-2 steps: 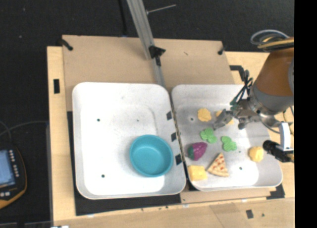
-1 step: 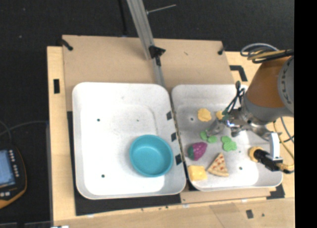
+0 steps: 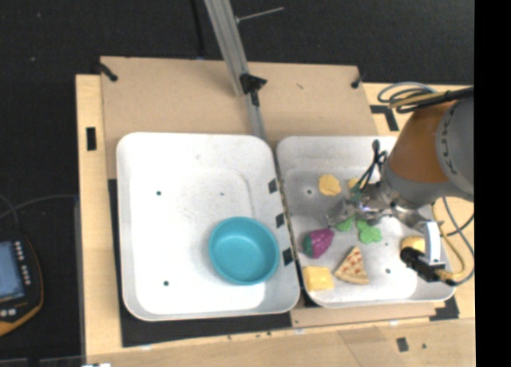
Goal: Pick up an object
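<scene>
Since no toy sits in the end effector (image 3: 351,212), the pick looks not done yet, and I cannot tell its grip. Down low in the right bin (image 3: 297,167), it hangs over green bits (image 3: 369,234), with the grape toy (image 3: 319,241) at 8 o'clock and the pizza slice (image 3: 351,266) at 6. Walls crowd it. A blue bowl (image 3: 243,250) sits in the roomy left bin (image 3: 160,166).
</scene>
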You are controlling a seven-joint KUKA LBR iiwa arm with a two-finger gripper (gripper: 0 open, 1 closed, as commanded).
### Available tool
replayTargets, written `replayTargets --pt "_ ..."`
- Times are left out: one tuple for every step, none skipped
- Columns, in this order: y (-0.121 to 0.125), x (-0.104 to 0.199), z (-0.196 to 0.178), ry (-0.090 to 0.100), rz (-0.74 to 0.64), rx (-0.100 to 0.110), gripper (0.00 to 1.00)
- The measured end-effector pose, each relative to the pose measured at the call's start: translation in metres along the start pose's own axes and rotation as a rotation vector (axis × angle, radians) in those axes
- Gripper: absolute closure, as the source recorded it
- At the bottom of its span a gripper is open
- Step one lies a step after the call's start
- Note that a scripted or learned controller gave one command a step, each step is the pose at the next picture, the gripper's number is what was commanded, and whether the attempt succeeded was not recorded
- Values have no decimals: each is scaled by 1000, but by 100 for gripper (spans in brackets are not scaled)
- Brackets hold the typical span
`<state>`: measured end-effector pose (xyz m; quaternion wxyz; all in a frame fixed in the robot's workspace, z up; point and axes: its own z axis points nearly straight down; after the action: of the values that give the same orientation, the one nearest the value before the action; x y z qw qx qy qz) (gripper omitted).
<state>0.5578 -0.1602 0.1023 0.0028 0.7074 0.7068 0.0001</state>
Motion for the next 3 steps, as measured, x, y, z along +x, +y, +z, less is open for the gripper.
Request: replayTargets --pt "1 -1 -13 0 4 -5 100" --pt "9 3 -58 3 -3 2 100" --pt "2 -5 -110 2 -1 2 100"
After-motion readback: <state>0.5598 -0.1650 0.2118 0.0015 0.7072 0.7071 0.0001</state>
